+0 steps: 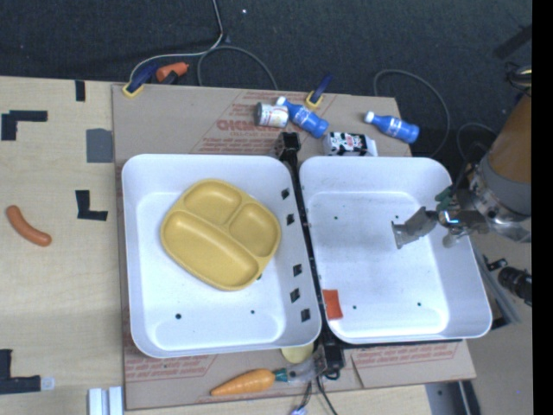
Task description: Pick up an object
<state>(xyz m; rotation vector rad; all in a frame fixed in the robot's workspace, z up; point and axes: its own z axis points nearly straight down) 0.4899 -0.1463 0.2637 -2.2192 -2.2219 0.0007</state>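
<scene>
— Cardboard sheeting (216, 124) is covering the bench, and two white bins are sitting on it side by side. What is lying in them?

— A yellow divided plate (221, 232) is resting flat in the left bin (143, 232). A small orange block (331, 303) is lying near the front left corner of the right bin (380, 318).

— Where is the arm reaching?

— It is coming in over the right bin's right rim, and the gripper (423, 223) is hovering above that bin's right half, well apart from the block. How its fingers are standing I cannot tell, and nothing is showing between them.

— Anything lying outside the bins?

— Two blue bottles (308, 119) are lying behind them, a toy carrot (242, 383) is lying in front, and a toy sausage (28, 226) is sitting far left.
</scene>
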